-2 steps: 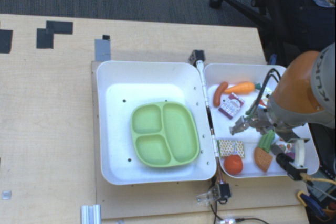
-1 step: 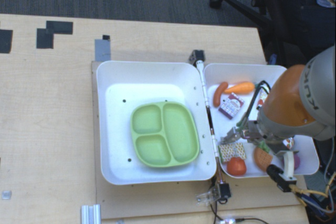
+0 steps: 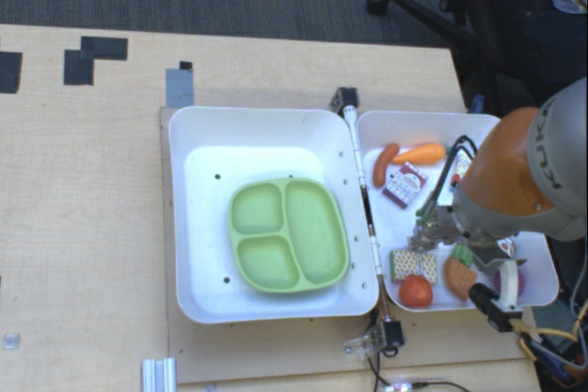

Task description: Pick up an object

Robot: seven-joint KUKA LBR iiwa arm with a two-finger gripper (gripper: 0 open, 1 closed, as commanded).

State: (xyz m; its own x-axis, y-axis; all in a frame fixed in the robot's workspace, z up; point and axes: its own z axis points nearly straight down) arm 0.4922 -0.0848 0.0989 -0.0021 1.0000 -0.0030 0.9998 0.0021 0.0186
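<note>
Reaching in from the right, the arm (image 3: 514,170) is hanging over the right bin (image 3: 542,285), with the gripper (image 3: 430,234) sitting low over the bin's middle, just above a patterned square sponge-like item (image 3: 413,265). Can't tell the state of the jaws: the wrist is blocking them.

Long items: the sausage (image 3: 386,162) is lying with its long axis running diagonally, upper end pointing toward the far right. The carrot (image 3: 420,154) is lying roughly across the bin, tip pointing left, just beside the sausage's upper end.

Hidden or unclear: the arm is covering much of the right bin's far right side. A purple and white item (image 3: 508,282) by the near right wall is partly covered and hard to identify.

Right bin is also holding a red and white packet (image 3: 402,186), a tomato (image 3: 415,291) and an orange piece (image 3: 459,276). Left bin (image 3: 197,225) is holding a green divided plate (image 3: 288,235), three compartments, lying flat.
</note>
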